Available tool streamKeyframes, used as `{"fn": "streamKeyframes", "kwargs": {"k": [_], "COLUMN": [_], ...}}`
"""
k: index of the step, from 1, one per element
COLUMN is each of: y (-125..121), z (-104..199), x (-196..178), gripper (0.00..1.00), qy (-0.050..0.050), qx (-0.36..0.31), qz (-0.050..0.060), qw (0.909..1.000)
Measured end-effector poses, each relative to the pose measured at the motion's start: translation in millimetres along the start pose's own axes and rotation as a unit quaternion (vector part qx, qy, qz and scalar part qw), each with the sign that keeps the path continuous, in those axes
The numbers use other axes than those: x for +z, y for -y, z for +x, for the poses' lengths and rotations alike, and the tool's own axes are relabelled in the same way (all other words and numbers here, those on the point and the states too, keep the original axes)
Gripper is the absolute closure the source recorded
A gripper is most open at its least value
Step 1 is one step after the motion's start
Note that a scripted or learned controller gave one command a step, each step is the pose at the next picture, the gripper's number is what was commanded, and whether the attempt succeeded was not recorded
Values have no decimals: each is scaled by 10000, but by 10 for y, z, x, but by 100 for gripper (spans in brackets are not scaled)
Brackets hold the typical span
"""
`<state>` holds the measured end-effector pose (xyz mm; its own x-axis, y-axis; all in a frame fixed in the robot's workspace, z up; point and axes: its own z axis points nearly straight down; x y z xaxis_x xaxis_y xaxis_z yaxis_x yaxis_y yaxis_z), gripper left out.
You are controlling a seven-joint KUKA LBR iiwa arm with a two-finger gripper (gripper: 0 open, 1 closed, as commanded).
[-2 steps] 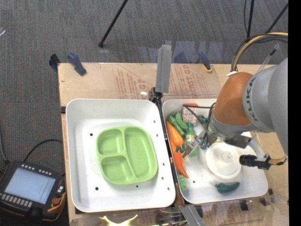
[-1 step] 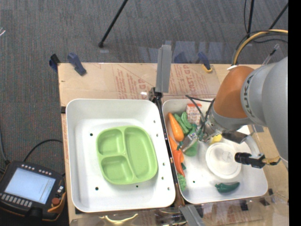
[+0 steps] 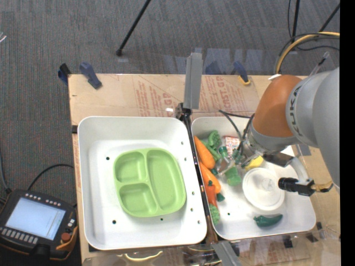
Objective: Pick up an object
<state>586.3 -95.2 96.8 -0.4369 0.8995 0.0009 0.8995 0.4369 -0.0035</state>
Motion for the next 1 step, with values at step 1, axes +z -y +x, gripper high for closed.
{"fn": "streamKeyframes", "kwargs": {"k": [1], "y": [-538], "z": [348], "x": [-2034], "gripper": [100], "qy": [24], "qx": [978], "qz": [-54], "qw": [9952]}}
